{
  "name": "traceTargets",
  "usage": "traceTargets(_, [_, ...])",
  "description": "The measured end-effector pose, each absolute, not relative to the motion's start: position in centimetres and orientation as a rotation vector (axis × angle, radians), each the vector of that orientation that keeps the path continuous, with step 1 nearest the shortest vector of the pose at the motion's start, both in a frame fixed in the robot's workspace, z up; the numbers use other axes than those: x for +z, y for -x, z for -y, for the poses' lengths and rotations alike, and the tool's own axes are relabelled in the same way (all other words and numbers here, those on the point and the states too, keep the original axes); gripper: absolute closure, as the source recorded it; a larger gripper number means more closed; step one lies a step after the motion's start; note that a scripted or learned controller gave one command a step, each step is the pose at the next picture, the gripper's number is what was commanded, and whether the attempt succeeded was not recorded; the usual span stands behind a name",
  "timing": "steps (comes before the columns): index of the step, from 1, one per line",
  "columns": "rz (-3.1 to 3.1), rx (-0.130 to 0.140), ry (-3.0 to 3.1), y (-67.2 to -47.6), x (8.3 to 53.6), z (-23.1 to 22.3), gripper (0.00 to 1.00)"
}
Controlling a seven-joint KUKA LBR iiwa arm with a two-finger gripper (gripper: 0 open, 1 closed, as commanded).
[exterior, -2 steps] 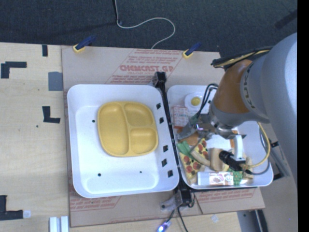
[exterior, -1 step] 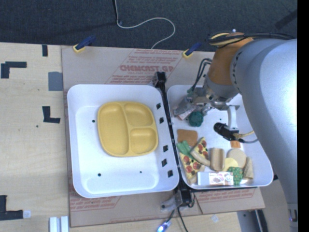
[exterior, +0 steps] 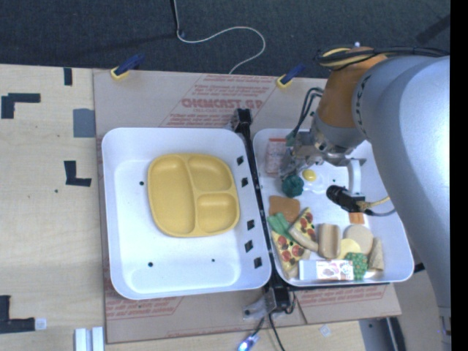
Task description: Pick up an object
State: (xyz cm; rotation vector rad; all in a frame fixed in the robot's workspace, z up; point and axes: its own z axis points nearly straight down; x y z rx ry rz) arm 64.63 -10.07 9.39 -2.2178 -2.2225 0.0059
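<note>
My gripper (exterior: pixel 295 170) reaches down into the far left part of the right bin (exterior: pixel 391 232). Directly beneath its tip lies a dark green toy vegetable (exterior: pixel 293 187), touching it or nearly so. A white fried egg with a yellow yolk (exterior: pixel 311 175) lies just to the right of the gripper. Whether anything sits between the fingers is hidden by the wrist.
The right bin also holds a brown toast (exterior: pixel 284 207), two pizza slices (exterior: pixel 303 229), a bread roll (exterior: pixel 327 240), a white packet (exterior: pixel 334 270) and a reddish packet (exterior: pixel 273 156). In the left bin (exterior: pixel 124 196) rests a yellow divided plate (exterior: pixel 193 194).
</note>
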Motion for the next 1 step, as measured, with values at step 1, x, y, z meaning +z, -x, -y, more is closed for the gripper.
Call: traceTargets(1, [2.223, 0.007, 2.218, -64.62, 9.36, 10.07, 0.0])
